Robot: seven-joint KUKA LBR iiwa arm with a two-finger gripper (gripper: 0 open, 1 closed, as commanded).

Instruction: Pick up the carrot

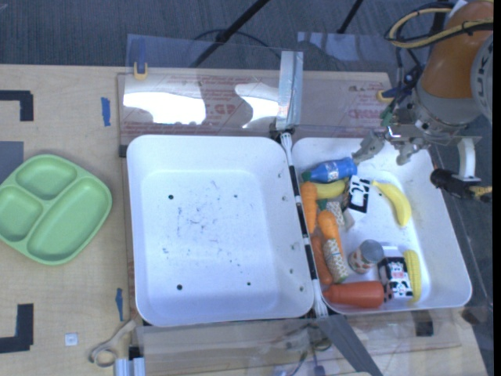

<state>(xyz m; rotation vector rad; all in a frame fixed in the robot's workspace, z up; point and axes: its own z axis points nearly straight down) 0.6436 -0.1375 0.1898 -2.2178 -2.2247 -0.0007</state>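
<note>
The long orange tapered carrot (310, 204) is lying along the left wall of the right shallow white bin (446, 233), just beside a second orange piece (329, 227) and touching a yellow banana (329, 189) near a blue plastic bottle (332, 169). The two-finger gripper (389, 149) is being held spread wide and empty above the bin's far edge, well right of the carrot. A descent leftward, fingers straddling the carrot across its width, is being called for, clear of wall and neighbours.
</note>
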